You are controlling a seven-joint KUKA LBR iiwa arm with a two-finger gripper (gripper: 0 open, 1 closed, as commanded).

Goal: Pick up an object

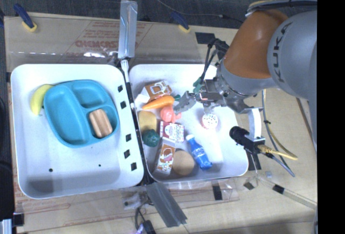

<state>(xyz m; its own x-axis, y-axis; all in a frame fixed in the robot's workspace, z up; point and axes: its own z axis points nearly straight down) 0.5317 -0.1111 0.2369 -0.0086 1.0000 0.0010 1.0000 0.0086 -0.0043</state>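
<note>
My gripper (186, 101) hangs over the middle of the right bin (229, 165), reaching in from the right. Its tip is just right of an orange carrot (159, 102) and above a pink round item (167, 114). Nothing shows clearly in its grasp. A white dotted ball (209, 121) lies below the wrist. Further down lie a red-and-white packet (173, 131), a blue bottle (200, 155), a brown rounded item (184, 163) and a dark green ball (152, 138). A brown snack packet (157, 89) sits at the bin's upper left.
The left bin (64, 173) holds a blue divided plate (75, 109) with a bread roll (101, 123) on it and a banana (38, 98) beside it. A black divider (129, 119) separates the bins. Cables and a black fitting (242, 138) sit by the right bin's right rim.
</note>
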